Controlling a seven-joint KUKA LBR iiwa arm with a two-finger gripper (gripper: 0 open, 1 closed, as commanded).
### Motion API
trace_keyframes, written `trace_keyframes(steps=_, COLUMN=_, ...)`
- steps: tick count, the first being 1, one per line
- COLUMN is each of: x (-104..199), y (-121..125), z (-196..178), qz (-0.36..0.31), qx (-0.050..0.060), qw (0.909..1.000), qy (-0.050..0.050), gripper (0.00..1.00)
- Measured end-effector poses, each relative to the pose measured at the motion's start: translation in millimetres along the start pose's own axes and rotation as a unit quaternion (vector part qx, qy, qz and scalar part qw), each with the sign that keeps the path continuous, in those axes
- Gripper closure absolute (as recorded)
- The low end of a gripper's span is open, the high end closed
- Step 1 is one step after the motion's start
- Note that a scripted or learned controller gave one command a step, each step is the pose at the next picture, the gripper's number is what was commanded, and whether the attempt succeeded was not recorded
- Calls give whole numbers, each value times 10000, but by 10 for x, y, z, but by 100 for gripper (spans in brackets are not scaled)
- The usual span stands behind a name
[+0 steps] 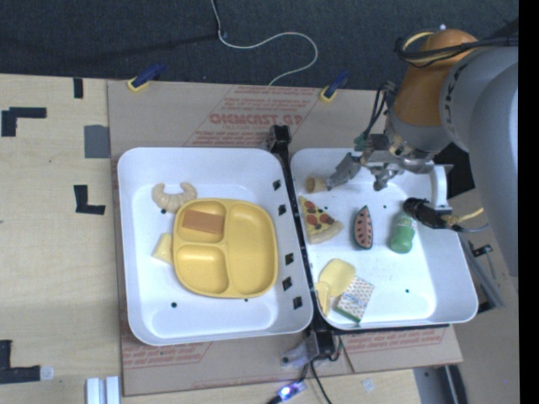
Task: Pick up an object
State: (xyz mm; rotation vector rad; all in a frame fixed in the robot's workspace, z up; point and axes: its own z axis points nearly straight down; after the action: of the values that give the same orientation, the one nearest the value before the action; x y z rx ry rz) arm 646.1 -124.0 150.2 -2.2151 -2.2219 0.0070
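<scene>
The claw [364, 173] is seen in the upper part of the right bin [446, 305], hanging from the grey arm with its orange band that enters from the upper right of the frame. Its two dark fingers are spread apart, one pointing toward lower left and one toward the lower right, and nothing is seen between them. No single object is named by the task, so the nearest candidates are judged. A small tan piece [315, 183] lies just to the left of the claw, close to the divider between the bins. The pizza slice [318, 219] lies below and to the left of the claw, its point directed toward the lower right. The watermelon slice [362, 228] lies almost directly below the claw in the frame, with its long axis running nearly top to bottom. A green object [402, 234] sits further right, and a yellow piece [336, 277] with a patterned packet [355, 297] rests near the bottom of the bin. The watermelon slice is judged the most direct target: a short travel toward the bottom of the frame, with the fingers closing across its narrow width.
</scene>
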Motion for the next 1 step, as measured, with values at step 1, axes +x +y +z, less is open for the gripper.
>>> trace_keyframes(steps=1, x=44, y=-17, z=646, qz=-2, qx=3, qw=10000, qy=-1, gripper=0)
